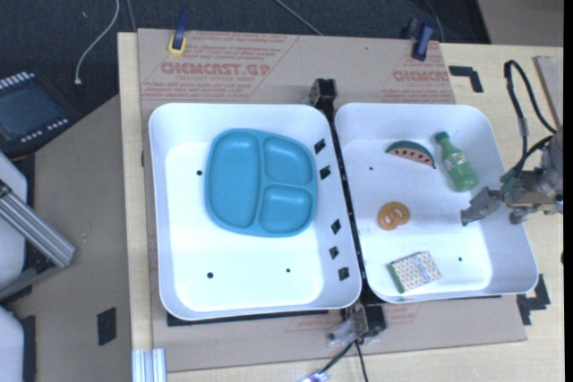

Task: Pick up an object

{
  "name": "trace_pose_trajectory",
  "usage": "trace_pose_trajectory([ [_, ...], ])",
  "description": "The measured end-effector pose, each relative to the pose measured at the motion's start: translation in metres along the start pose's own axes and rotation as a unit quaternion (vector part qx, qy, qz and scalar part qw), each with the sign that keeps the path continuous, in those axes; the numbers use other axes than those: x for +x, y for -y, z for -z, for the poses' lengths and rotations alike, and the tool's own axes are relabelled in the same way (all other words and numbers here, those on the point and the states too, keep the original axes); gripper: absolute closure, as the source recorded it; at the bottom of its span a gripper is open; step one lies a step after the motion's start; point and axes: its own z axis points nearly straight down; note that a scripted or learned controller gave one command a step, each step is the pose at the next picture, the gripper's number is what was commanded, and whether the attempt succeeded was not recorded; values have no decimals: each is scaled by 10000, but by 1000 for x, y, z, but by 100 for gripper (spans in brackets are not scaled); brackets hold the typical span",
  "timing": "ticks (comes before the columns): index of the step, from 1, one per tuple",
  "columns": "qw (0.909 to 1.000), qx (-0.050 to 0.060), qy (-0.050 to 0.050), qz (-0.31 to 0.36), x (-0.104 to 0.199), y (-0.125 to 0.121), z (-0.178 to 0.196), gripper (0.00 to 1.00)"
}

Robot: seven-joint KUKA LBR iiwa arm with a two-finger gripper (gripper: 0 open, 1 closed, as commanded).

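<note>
The right bin (421, 116) serves as the anchor here. Inside it, toward its far edge, lies a watermelon slice (411, 153), and just right of that slice a green bottle (457, 162) lies on its side, near but not touching it. Around the middle of the bin floor sits a small orange ring (392, 216), well apart from both. Near the bin's front edge rests a speckled packet (414, 270), tilted slightly. The gripper (474, 210) reaches in over the bin's right rim, low, just below the bottle and right of the ring; nothing shows between its fingers, and how far they are parted cannot be made out at this angle. To the left of the right bin, touching it along a shared rim, stands the left bin (170, 192), which holds a blue divided plate (260, 182) near its middle.
</note>
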Motion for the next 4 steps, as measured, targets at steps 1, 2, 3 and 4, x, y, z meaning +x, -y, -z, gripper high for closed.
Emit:
trace_pose_trajectory([
  [1,10000,-56,16,19,0,-3,5,0],
  [2,10000,-33,3,20,4,-4,-38,0],
  [3,10000,-33,3,17,3,-4,-80,0],
  [4,10000,-41,4,17,4,-4,-106,0],
])
